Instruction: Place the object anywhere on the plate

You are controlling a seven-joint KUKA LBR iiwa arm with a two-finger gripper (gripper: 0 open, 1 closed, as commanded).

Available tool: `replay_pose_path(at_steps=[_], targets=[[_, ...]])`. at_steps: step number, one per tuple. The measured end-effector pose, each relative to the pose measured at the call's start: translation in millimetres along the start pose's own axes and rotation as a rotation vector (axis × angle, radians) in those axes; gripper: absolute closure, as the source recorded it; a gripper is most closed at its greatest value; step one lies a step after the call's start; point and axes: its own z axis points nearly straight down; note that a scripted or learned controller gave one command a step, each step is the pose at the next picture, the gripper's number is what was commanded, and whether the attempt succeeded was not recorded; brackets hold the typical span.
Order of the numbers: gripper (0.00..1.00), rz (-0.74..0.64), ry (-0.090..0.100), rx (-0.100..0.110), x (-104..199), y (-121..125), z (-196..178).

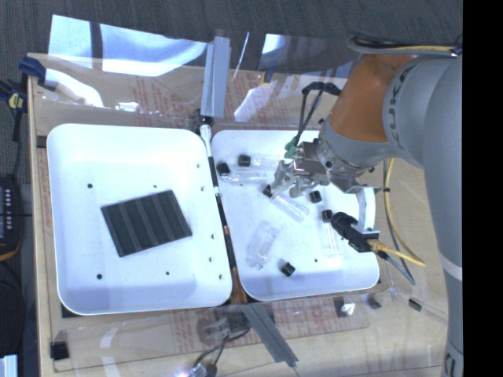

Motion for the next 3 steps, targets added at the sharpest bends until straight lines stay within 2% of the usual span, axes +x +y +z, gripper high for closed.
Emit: replay_pose_path(at_steps=[1,2,3], targets=[[1.00,-0.103,0.000,0.004,75,86,33],[1.00,-0.209,0.000,0.002,172,81,27],[1.00,-0.122,-0.001,0.004,252,69,131]])
